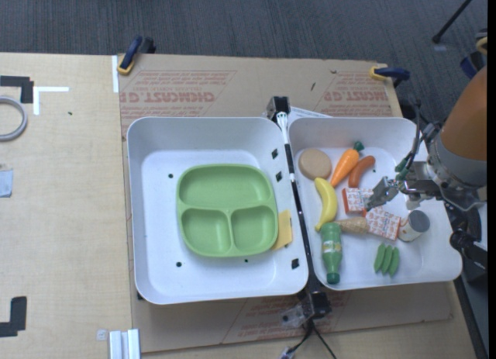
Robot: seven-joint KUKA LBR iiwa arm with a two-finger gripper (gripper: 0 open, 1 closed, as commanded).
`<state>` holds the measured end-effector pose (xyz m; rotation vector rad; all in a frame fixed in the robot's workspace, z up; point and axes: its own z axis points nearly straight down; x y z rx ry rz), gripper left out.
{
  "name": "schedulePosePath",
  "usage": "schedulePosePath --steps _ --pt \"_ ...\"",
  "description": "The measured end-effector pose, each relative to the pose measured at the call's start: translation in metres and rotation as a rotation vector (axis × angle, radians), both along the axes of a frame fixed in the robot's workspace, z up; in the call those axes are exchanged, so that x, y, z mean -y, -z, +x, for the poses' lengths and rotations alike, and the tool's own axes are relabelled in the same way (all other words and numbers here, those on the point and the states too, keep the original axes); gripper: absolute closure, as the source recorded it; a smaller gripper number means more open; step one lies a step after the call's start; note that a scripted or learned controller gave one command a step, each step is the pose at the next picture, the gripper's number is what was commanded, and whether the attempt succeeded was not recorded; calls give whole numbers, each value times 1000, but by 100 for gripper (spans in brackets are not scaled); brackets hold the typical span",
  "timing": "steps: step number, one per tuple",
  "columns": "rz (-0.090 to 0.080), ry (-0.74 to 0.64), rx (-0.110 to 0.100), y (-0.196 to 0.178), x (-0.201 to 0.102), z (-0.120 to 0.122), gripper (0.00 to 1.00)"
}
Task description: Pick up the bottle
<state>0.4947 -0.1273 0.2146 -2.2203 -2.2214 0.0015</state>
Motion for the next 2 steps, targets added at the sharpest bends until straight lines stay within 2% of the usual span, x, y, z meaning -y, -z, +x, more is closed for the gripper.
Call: schedulePosePath --steps 1,2 --pt "-1 1 1 -9 0 1 100" --pt "-1 56 2 -69 -91 -16 100"
